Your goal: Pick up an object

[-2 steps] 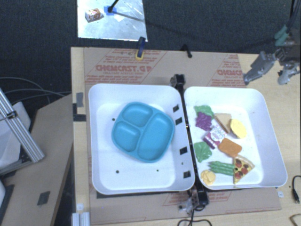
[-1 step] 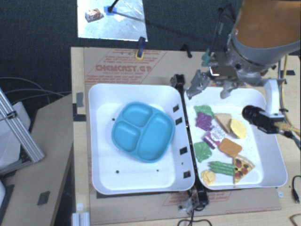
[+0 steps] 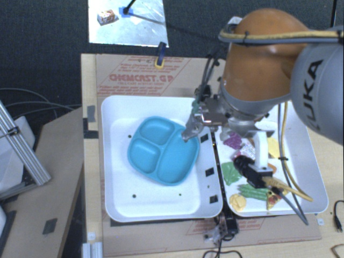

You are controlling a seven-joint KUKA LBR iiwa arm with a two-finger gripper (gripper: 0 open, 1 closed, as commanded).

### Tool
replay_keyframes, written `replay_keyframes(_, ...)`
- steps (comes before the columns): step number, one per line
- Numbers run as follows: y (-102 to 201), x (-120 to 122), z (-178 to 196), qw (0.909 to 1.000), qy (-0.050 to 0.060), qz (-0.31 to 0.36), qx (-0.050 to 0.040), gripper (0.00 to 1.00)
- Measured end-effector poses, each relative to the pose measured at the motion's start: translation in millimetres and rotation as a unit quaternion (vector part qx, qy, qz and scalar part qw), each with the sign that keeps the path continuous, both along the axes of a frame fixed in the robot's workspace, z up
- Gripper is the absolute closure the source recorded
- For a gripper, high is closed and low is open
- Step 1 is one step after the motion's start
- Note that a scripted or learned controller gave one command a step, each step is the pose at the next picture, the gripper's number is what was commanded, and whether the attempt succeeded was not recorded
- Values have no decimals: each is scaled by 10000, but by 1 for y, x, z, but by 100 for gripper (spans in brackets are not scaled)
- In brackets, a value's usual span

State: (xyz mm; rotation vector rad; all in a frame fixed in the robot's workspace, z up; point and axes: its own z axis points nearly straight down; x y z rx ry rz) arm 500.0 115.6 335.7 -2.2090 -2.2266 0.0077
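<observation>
- While the arm [image 3: 317, 90] reaches in from the right, its gripper [image 3: 190, 129] hangs low over the right edge of the left bin [image 3: 115, 198], just at the far right rim of the plate [image 3: 161, 157]; from this angle it cannot be told whether the gripper is open or closed, nor whether it touches the plate.
- The plate, blue and split into three compartments, lies flat in the middle of the left bin, nearer the bin's right edge than its left.
- Small things crowd the left half of the right bin [image 3: 317, 192], partly hidden under the wrist: a purple piece [image 3: 233, 141] near the left edge, and a pale yellow slab [image 3: 274, 147] toward the bin's middle.
- Nearer that bin's front edge, a green piece [image 3: 230, 172] lies close to the left edge, a long green pod [image 3: 252, 192] lies crosswise just in front of it, and a round yellow piece [image 3: 237, 201] sits in the front left corner, just beside the pod.
- Both bins rest side by side on cardboard [image 3: 140, 74] with red print, which shows past their far edges.
- A blue and yellow clip [image 3: 160, 55] sits at the cardboard's far edge, and a shiny sheet [image 3: 126, 15] lies beyond it.
</observation>
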Motion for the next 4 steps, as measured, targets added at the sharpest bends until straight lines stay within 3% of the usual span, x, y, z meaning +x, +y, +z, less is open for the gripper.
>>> replay_keyframes(1,-3,2,16,10000,-49,-21,9,100)
replay_keyframes(2,2,-14,73,10000,-66,-11,10,100)
replay_keyframes(4,2,-12,93,10000,-74,43,10,100)
